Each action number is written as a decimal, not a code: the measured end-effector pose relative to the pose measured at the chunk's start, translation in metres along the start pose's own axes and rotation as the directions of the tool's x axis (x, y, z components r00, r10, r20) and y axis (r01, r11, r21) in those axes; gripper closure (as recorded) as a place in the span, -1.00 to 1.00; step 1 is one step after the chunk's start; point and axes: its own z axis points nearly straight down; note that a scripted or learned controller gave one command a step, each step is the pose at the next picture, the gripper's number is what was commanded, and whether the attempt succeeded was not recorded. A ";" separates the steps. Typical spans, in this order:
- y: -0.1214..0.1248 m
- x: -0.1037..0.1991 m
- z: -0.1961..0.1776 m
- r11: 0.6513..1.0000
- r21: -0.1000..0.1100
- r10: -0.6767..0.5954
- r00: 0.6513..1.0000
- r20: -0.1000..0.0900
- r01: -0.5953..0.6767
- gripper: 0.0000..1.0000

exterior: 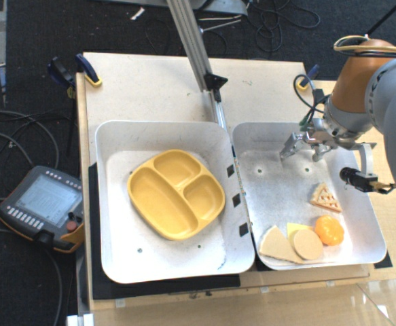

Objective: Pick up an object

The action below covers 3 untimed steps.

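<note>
Objects for picking all lie in the right bin (367,202), which I take as my landmark: a waffle-patterned triangular piece (325,198) near the middle of its right half, an orange round piece (329,231) just toward the front edge from that, and at the front edge a cluster of pale pieces, namely a cream wedge (272,244), a tan disc (308,244) overlapping it, and a pale yellow slice (294,229) partly under the disc. Orange piece and disc look to be touching or nearly so; I cannot tell which. My gripper (305,147) hovers over the rear part of this bin, well apart from every one of those pieces, fingers spread apart with nothing between them. My arm (371,87) comes in over the bin's rear right corner, orange band (355,80) above the wrist. Left of the right bin, touching it along a shared edge, sits the left bin (116,250), and in its middle a yellow divided plate (176,193) with three compartments, lying flat. Behind both bins a metal pole (192,36) slants away from the seam between them. Far left of the right bin, off the bench, a teach pendant (43,208) rests on the dark floor
</note>
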 end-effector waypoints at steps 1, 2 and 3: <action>0.002 0.000 -0.015 1.000 -0.007 -0.002 1.000 0.003 0.002 1.00; -0.003 0.002 -0.061 1.000 -0.010 0.001 1.000 0.002 -0.001 1.00; 0.007 0.002 -0.122 1.000 -0.013 0.000 1.000 0.003 0.000 1.00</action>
